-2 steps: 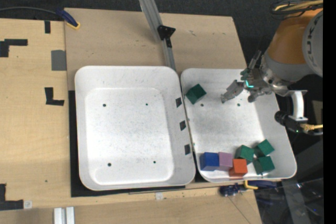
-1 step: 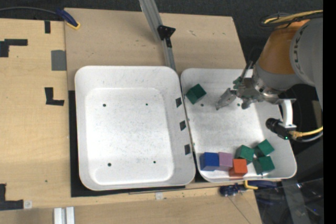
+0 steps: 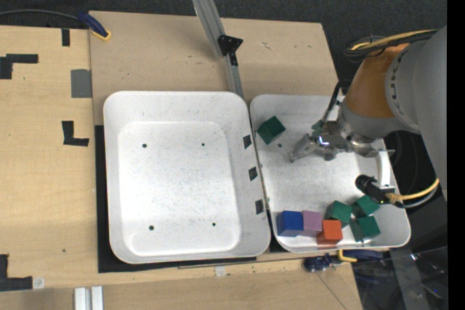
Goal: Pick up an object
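Observation:
My gripper [image 3: 304,149] hangs low over the middle of the right bin [image 3: 290,109], with nothing visibly held. A dark green block [image 3: 271,129] lies just to its left, near the bin's upper left corner, apart from it. Along the bin's front edge sit a blue block [image 3: 290,222], a pale purple block [image 3: 312,221] and an orange block [image 3: 331,230] in a row. Three green blocks [image 3: 339,212] [image 3: 367,205] [image 3: 365,228] cluster at the front right corner.
The large left bin [image 3: 116,156] shares a raised rim with the right one. A slanted metal pole [image 3: 207,3] ends at a black clamp by the bins' back edge. Yellow and black cables [image 3: 407,194] trail off the arm at the right.

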`<state>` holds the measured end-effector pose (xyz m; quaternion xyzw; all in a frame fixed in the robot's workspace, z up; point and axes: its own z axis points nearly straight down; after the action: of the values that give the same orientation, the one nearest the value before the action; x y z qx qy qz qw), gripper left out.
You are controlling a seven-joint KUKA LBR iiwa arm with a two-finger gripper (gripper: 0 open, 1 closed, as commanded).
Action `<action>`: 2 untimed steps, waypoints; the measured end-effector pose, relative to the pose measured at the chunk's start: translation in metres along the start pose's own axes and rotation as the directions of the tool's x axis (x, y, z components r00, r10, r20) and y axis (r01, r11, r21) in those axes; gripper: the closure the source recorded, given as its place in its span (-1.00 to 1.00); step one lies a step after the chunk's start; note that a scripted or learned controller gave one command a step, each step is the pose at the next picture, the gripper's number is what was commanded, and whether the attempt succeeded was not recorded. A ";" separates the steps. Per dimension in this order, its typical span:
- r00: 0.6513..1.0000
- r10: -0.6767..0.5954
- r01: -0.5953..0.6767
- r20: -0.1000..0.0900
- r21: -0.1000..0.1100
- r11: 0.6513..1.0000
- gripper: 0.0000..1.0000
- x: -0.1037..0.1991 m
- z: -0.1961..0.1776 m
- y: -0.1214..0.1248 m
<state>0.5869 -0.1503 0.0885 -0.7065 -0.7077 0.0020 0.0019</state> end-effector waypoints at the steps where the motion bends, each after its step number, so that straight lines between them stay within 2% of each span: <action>1: 1.000 -0.001 0.001 0.000 -0.003 1.000 1.00 0.001 -0.013 0.001; 2: 1.000 0.000 0.000 0.001 -0.010 1.000 1.00 0.000 -0.076 0.000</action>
<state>0.5869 -0.1502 0.1643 -0.7067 -0.7075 -0.0012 -0.0020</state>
